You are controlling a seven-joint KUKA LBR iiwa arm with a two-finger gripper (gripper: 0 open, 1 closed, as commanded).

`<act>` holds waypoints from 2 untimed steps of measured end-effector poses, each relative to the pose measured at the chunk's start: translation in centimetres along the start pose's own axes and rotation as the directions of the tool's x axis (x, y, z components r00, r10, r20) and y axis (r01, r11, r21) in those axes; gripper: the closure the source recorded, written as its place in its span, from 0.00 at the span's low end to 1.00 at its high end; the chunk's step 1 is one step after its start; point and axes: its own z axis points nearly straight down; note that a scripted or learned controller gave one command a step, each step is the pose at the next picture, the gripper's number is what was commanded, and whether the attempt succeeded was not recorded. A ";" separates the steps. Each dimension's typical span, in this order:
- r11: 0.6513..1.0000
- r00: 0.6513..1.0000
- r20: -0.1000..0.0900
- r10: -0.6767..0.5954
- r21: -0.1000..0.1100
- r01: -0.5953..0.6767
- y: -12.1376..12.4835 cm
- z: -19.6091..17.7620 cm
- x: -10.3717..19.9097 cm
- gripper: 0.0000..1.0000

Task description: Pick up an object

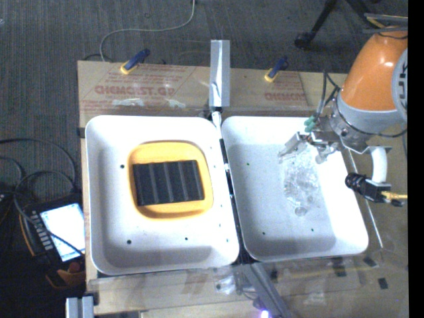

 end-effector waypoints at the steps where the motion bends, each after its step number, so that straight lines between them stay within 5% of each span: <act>1: 1.000 1.000 0.001 -0.014 0.000 0.014 -1.6 4.5 -3.6 0.00; 2: 0.999 0.999 0.002 -0.052 -0.001 0.052 0.7 10.5 -8.0 0.00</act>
